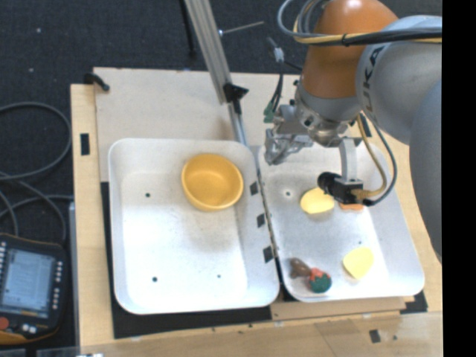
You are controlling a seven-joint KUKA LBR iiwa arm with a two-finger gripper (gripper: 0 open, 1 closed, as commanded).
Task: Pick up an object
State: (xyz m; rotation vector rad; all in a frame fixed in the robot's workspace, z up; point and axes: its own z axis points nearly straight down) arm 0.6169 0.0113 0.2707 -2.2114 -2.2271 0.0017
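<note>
The gripper (277,152) hangs at the far-left corner of the right bin (405,233) — whether it is spread or closed I cannot tell. The nearest object, a pale yellow piece (316,203), lies just nearer and to its right — flat, apart from it.

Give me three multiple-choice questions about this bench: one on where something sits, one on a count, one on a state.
1. Where is the round yellow bowl?
A. left white bin
B. right white bin
C. bare bench

2. How many pale yellow pieces lie in the right bin?
A. one
B. two
C. four

3. How does the bowl stand?
A. upside down
B. on its side
C. upright, mouth up

Answers: 1 A, it sits in the left bin's upper part. 2 B, one by the black part, one near the bin's front right. 3 C, its hollow inside shows.
</note>
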